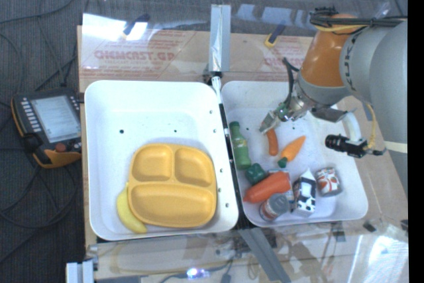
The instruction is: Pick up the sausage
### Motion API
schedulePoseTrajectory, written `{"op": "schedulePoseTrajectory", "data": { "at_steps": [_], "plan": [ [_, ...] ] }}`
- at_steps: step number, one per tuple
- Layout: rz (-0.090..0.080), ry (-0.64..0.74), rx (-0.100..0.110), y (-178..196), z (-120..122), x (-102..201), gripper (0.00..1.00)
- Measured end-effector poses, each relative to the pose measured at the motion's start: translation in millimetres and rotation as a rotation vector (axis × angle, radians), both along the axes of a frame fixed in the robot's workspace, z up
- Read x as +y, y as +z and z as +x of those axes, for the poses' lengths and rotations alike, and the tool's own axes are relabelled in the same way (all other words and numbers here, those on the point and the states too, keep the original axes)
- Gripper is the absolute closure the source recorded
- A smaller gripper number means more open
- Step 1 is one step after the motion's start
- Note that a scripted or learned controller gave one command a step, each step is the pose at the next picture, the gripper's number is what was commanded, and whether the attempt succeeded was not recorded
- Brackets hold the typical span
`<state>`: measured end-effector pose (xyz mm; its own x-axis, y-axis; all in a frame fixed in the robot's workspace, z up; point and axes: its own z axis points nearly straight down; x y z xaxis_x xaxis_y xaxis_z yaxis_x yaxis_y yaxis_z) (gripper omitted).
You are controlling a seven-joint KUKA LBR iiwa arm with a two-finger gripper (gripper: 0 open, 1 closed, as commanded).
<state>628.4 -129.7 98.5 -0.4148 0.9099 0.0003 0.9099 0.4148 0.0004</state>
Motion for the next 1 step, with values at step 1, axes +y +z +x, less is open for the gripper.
{"op": "schedulePoseTrajectory", "data": {
  "at_steps": [1],
  "plan": [
    [0.000, 0.076, -0.001, 85.8, 23.6, 83.7, 1.00]
  ]
}}
